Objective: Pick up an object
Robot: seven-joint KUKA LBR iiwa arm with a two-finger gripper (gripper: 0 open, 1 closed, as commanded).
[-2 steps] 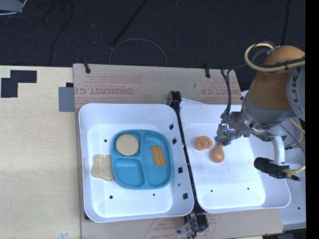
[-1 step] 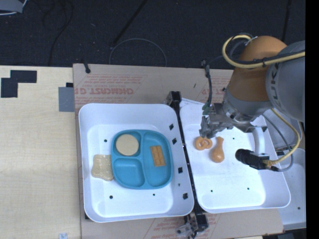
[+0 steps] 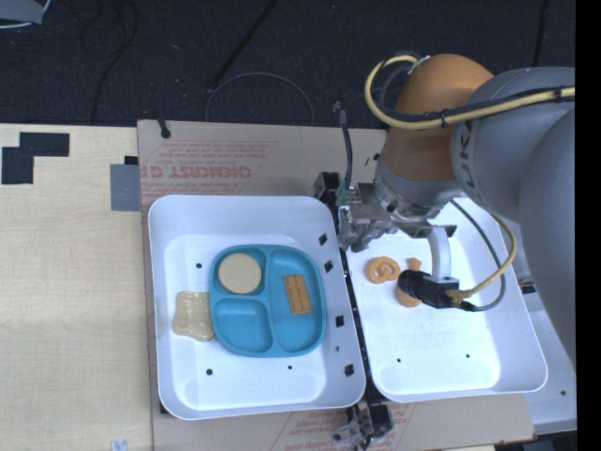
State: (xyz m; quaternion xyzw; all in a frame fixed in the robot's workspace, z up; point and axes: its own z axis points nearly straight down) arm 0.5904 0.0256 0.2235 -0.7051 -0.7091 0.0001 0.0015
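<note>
Pincer point(image 3: 357, 225): hangs over the upper left corner of the right bin, close to the wall where the two bins meet. From this slant it cannot be told whether it is released or clenched.
Orange coil point(image 3: 381, 271): a small spiral piece lying flat on the right bin's floor, just below the pincer and a little to its right, apart from it.
Small orange bit point(image 3: 414, 265): just past the coil on the side away from the pincer; too small to make out.
Orange lump point(image 3: 407, 296): lower right of the pincer, beyond the coil. It is partly hidden, perhaps a second pastry-like piece.
Right bin point(image 3: 470, 383): white and shallow, spreading below and right of the pincer.
Left bin point(image 3: 263, 379): white, lying left of the pincer.
Blue tray point(image 3: 246, 329): three compartments, on the left bin's floor, lower left of the pincer.
Brown slab point(image 3: 298, 294): in the tray's long compartment, on the side nearest the pincer.
Tan disc point(image 3: 238, 272): in the tray's upper compartment, farther left.
Pale piece point(image 3: 192, 315): on the bin floor against the tray's far edge, well apart from the pincer.
Arm point(image 3: 526, 158): grey, rising above and right of the pincer.
</note>
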